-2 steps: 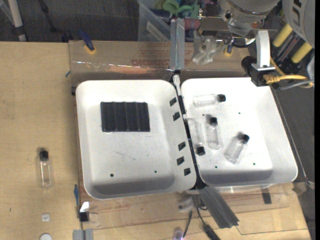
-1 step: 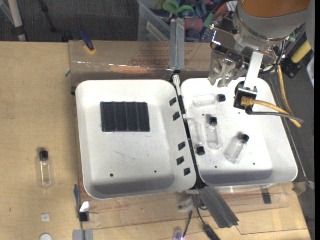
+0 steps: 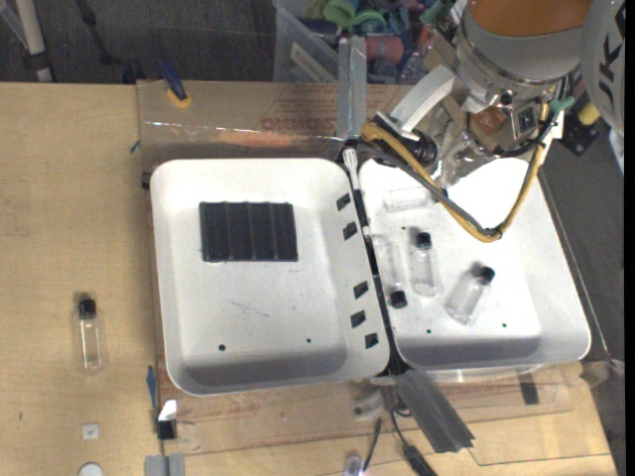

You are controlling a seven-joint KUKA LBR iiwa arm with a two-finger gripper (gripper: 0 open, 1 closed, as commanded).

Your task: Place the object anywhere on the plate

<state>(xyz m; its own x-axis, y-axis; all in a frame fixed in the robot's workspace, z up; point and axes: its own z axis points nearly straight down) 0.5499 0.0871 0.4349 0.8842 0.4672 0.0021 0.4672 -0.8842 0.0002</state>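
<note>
A black ribbed plate (image 3: 248, 231) lies flat in the left bin (image 3: 198, 355), towards its far left. Three clear vials with black caps rest in the right bin (image 3: 556, 315): one upright-looking vial (image 3: 424, 264), one tilted vial (image 3: 468, 294) near the front, and one (image 3: 393, 278) against the divider. A fourth faint clear vial (image 3: 407, 202) lies further back. My gripper (image 3: 452, 163) hangs above the far part of the right bin, under the orange-banded wrist (image 3: 516, 3), with cables looped around it. Nothing shows between its fingers.
A loose vial (image 3: 89, 331) lies on the wooden bench left of the bins. A clear tub (image 3: 367, 13) of coloured items stands at the back. A metal post (image 3: 349, 87) rises at the divider's far end. A yellow-black cable (image 3: 476, 228) dangles over the right bin.
</note>
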